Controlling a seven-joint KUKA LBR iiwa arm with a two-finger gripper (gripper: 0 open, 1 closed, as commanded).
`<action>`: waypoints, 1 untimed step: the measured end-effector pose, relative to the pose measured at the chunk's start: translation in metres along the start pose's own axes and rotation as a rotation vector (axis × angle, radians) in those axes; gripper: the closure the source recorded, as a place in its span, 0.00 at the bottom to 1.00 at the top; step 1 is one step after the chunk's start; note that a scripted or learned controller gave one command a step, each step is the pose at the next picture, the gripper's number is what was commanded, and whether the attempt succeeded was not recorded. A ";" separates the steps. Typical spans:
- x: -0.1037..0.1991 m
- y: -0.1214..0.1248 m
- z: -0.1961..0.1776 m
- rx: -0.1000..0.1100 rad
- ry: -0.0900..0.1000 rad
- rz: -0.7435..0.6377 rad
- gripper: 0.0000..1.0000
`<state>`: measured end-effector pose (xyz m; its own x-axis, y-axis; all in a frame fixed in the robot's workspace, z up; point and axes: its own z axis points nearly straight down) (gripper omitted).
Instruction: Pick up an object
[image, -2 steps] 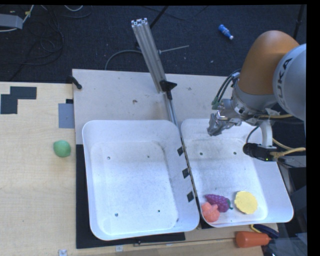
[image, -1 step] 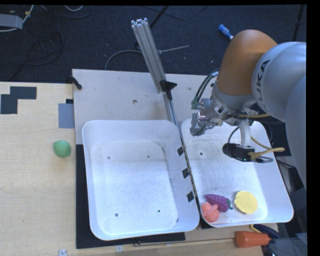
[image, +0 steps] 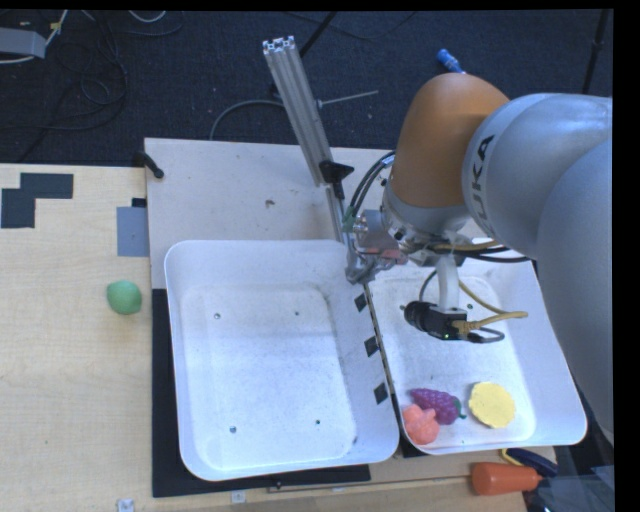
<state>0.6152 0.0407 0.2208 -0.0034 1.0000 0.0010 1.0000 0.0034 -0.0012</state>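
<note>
My gripper (image: 358, 266) hangs over the back end of the rim where the two white bins meet, under the orange band of the arm. At the right bin's (image: 560, 420) front lie a purple bunch of grapes (image: 436, 401), a pink-orange toy (image: 421, 426) touching it, and a flat yellow round piece (image: 492, 404). All three lie well in front of the gripper, apart from it. Nothing shows between the gripper and the bin floor.
The left bin (image: 190, 270) stands beside the right one, their rims touching. A green ball (image: 124, 297) rests on the wooden bench left of the bins. An orange object (image: 505, 477) lies outside the right bin's front edge. A slanted metal rail (image: 305, 110) rises behind the bins.
</note>
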 end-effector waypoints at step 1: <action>0.048 -0.006 -0.012 -0.001 0.000 0.000 1.00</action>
